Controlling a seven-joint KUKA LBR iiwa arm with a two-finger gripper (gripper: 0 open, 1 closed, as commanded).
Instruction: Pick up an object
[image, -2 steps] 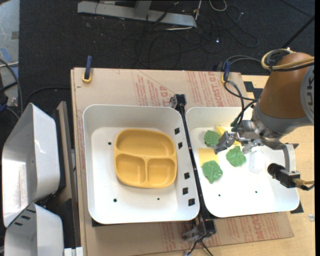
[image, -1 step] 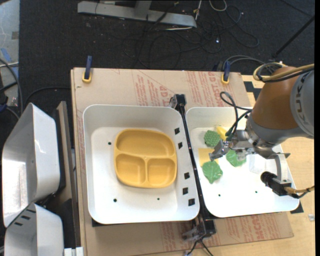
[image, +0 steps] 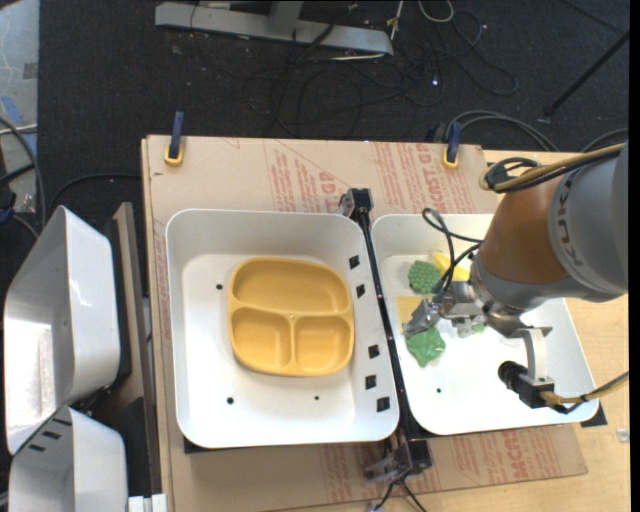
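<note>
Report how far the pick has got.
Done: the arm has reached into the right bin, pincer low among the green pieces and a yellow one. In hand: nothing visibly lifted; any grip is unclear. Left: grasp and raise one item. The yellow divided plate sits in the left bin.

yellow plate (image: 292, 316) in left bin (image: 190, 330), tool (image: 428, 318) over right bin (image: 570, 400)

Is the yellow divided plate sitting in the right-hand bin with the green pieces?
No, the yellow divided plate lies alone in the left bin, while the green pieces are in the right bin by the gripper.
</note>
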